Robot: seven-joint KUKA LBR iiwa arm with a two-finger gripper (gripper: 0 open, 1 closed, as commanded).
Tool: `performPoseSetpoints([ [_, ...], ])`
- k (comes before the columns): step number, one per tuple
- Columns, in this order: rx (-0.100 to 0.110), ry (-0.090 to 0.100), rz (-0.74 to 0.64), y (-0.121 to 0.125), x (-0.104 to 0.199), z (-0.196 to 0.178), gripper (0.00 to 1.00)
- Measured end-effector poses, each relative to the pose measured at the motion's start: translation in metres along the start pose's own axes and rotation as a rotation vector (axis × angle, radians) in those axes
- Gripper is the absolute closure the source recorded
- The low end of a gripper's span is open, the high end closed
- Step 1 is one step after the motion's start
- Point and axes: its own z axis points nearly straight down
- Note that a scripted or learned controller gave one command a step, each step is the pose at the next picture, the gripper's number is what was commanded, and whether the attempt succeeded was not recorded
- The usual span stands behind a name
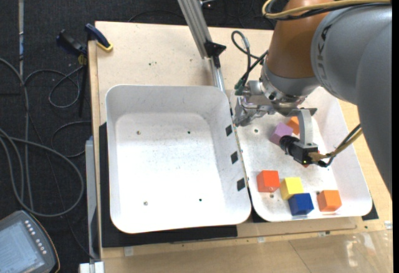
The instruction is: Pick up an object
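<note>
A grey robot arm [336, 28] reaches low into the right bin [355, 159] on the table [156, 53], probably lining up a pick on the nearby purple block [282, 133], its jaws hidden beneath the wrist so their spread cannot be told, while an orange cube [269, 180], a yellow cube [291, 187] and a blue cube [301, 204] lie loose nearer the front.

**Arm Exterior: Visual Condition**

The arm [358, 41] presents a smooth, rounded grey shell with dark lettering near the wrist end, only partly legible. An orange band [296, 32], glossy and dome-shaped, sits between that shell and the wrist. A yellowish cable [374, 0] runs across the top of the band. Below it, a darker grey ring leads to the gripper [246, 111] — bare silver metal, blocky, with thin dark wires [243, 47] looping beside it.
</note>
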Motion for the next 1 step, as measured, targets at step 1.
performPoseSetpoints([
  [1,0.000,0.000,0.001,0.0053,0.0535,-0.0009,1.00],
])
